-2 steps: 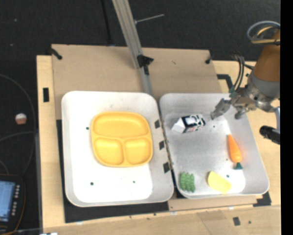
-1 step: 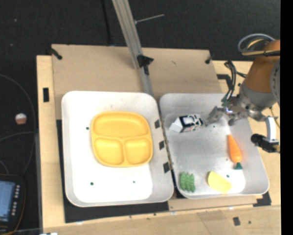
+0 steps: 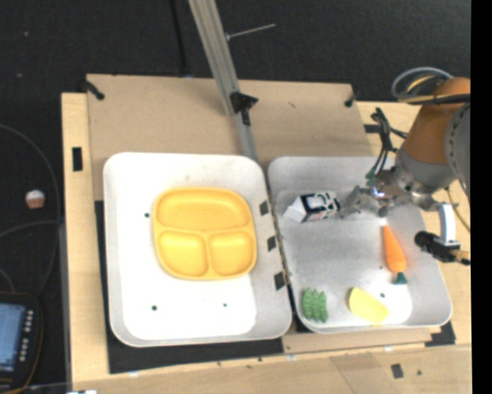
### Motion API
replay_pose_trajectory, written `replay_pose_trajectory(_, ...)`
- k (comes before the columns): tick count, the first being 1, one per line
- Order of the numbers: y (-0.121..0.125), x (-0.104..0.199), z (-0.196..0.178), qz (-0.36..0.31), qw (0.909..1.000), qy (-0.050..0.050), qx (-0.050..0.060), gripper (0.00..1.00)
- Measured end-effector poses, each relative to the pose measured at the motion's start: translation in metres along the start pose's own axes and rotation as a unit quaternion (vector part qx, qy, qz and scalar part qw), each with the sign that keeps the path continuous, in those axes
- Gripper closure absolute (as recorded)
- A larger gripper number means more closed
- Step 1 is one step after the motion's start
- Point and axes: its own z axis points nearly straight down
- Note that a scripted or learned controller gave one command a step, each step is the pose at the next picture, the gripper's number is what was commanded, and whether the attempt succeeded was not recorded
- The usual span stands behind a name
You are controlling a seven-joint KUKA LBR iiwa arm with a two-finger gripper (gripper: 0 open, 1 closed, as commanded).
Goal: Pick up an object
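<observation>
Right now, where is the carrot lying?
The carrot lies in the right bin, near its right side, below the gripper and above-right of the yellow piece.

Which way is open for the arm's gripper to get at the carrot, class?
Probably yes, from above. The carrot lies alone on the right bin's floor, just below the gripper. Nothing lies on it, and the milk carton sits apart.

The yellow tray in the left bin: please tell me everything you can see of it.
The yellow tray looks like smooth plastic, with rounded corners and three compartments: one wide at the far side, two smaller at the near side. It lies flat, slightly rotated, on the floor of the left bin, near its middle. Nothing lies in it.
</observation>
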Motion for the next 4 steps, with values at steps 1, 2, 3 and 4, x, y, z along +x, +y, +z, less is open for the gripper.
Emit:
replay_pose_trajectory(1,0.001,-0.001,-0.013,0.0,1.0,-0.001,-0.002,1.0)
replay_pose_trajectory(2,0.01,0.004,-0.066,-0.002,1.0,0.0,-0.004,1.0)
replay_pose_trajectory(3,0.021,-0.001,-0.122,-0.002,1.0,0.0,-0.005,1.0)
replay_pose_trajectory(4,0.022,-0.002,-0.129,-0.004,1.0,0.001,-0.002,1.0)
